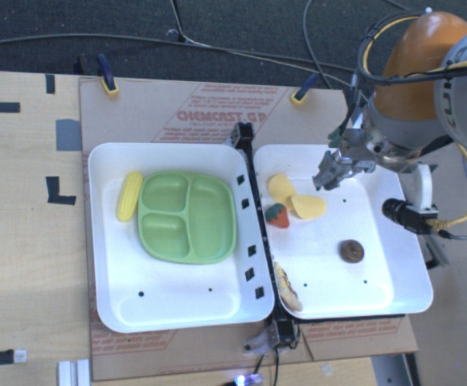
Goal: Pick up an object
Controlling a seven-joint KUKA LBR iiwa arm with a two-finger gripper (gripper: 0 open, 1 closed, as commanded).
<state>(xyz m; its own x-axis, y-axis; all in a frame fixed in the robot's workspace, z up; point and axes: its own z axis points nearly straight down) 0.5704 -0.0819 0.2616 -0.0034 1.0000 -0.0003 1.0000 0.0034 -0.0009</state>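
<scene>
On a cardboard-topped bench, 2 shallow white plastic bins sit side by side, seen from above at a slant. The right-hand white bin [378,284] holds several small items: 2 pale yellow flat rounded pieces [296,198] lying touching each other, a small red strawberry-like toy with a green top [277,215] just beside them, a brown round disc [351,252] well apart toward the near right, and a small tan and white item [288,289] against the divider. The left-hand white bin [112,288] holds a green plastic tray with 3 compartments [187,218] and a yellow toy corn cob [129,196] just beside its left edge.

A grey arm with an orange band reaches in from the right. Its two-finger gripper [326,178] hovers over the far part of the right bin, near the yellow pieces, holding nothing. Whether its claw is spread or pressed together cannot be told from this angle.

The likeliest target seems to be the nearer yellow piece. Its long axis runs roughly left to right, tilted slightly, with no clear pointed end. A good grasp would descend straight over its middle, closing across the short width, clear of the strawberry toy and the other yellow piece.
</scene>
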